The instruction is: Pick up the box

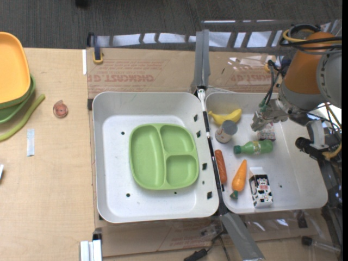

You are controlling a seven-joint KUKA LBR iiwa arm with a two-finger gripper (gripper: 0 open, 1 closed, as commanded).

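Box [261, 190] lies flat in the right bin [304, 197], near its front edge, white w/ black print. Taking the box as landmark: carrot [238, 175] sits just beside it on the left, hot dog [220, 165] further left by the bin wall, green bottle [254, 147] lying on its side behind it, banana [225, 116] & a grey round thing [228, 128] further back-left. Pincer [265, 123] hangs well behind the box, over the bottle's far side; can't tell if it's spread or pinched. Left of all this, other bin [109, 162] holds a green divided plate [163, 156]. Desk [49, 189] beyond.
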